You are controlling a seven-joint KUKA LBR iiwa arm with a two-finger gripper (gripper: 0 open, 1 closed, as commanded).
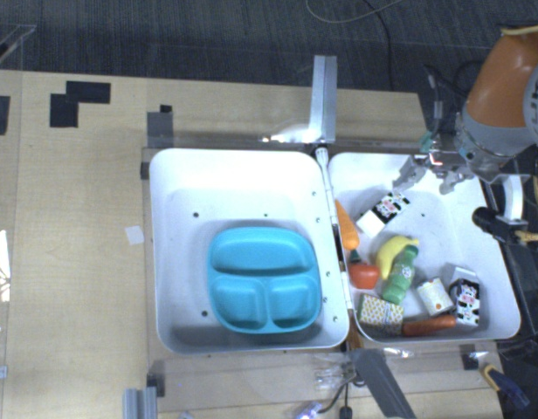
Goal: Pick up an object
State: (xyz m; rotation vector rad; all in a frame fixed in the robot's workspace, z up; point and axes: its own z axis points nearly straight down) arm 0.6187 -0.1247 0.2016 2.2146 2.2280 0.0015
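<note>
Toys (400,278) are seen heaped in the right bin (505,321), none yet picked up; above, the gripper (431,175) is spread, nothing pinched.

Arm (513,85) cut by right edge — carrot (347,227) partly behind bin divider

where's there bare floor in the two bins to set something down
Left bin: bare floor all round the blue tray, widest above it and to its left. Right bin: bare along the upper right, under the gripper. Its lower half is crowded: banana, green bottle, tomato, carrot.
</note>
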